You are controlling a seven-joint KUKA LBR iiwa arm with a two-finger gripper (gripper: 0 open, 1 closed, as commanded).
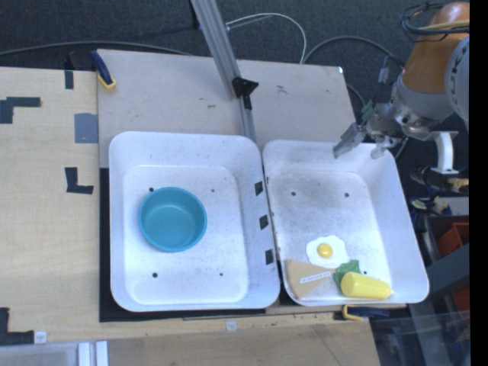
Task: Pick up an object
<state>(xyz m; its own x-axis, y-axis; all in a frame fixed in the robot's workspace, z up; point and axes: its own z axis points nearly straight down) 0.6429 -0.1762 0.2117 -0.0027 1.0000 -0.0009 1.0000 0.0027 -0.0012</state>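
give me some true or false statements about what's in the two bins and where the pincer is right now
1. The blue bowl sits in the left bin. True.
2. The fried egg lies inside the blue bowl. False: it lies on the floor of the right bin, near its front.
3. The pincer is at the far right corner of the right bin, apart from the toys. True.
4. The yellow corn is clamped in the pincer. False: it lies in the front right corner of the right bin.
5. The tan wedge lies in the left bin. False: it lies in the right bin, just in front of the egg.
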